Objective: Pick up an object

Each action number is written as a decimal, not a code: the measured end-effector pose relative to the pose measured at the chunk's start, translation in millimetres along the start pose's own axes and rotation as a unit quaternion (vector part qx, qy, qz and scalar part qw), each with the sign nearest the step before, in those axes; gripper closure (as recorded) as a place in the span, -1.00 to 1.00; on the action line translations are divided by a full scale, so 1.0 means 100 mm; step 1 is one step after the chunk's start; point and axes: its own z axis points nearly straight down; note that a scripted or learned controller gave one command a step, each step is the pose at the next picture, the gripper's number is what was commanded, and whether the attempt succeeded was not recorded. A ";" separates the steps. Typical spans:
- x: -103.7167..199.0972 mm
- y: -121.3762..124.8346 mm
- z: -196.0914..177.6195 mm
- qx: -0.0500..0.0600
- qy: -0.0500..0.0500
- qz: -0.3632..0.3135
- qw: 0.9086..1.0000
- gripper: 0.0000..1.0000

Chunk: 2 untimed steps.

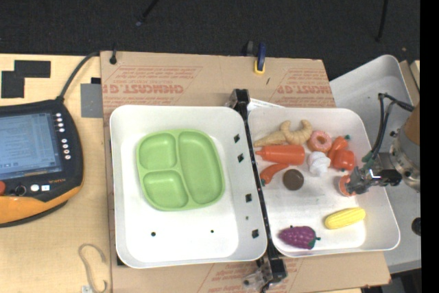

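The right bin holds several toy foods. Among them are a tan croissant, an orange carrot, a pink donut, a red pepper, a white garlic bulb, a brown ball, a yellow corn cob and purple grapes. My gripper is low at the bin's right side, right beside a small red piece. It partly hides that piece. The corn lies just below the gripper.
A green divided plate lies in the left bin. A black divider separates the bins. A teach pendant sits on the bench at the far left. The arm's body and cables overhang the right bin's right wall.
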 end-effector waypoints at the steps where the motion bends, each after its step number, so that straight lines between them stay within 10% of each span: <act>1: 0.45 0.30 -0.09 0.000 0.000 -0.002 1.000 1.00; 2: 0.87 0.61 0.05 0.001 0.000 0.000 1.000 1.00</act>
